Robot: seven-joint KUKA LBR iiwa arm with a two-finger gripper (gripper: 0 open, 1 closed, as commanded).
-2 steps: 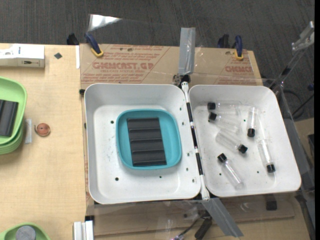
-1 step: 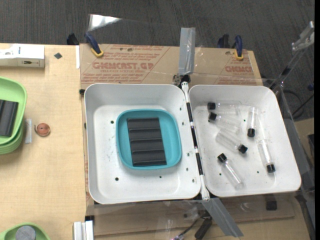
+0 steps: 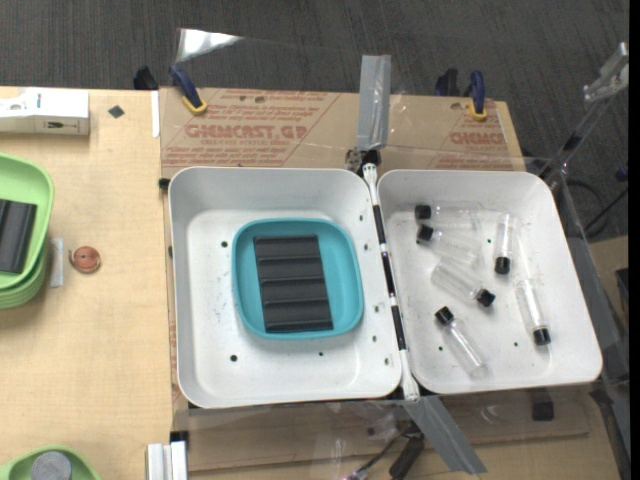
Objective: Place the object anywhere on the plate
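A teal square plate lies in the middle of the left white bin. A black ribbed block rests flat on the plate and covers most of its centre. In the right white bin lie several clear plastic tubes with black caps, scattered on their sides across the bin floor.
A brown cardboard sheet with clamps sits behind the bins. A green bowl with a dark item stands at the far left on the wooden bench. A small round brown piece lies near it. A white box sits at the back left.
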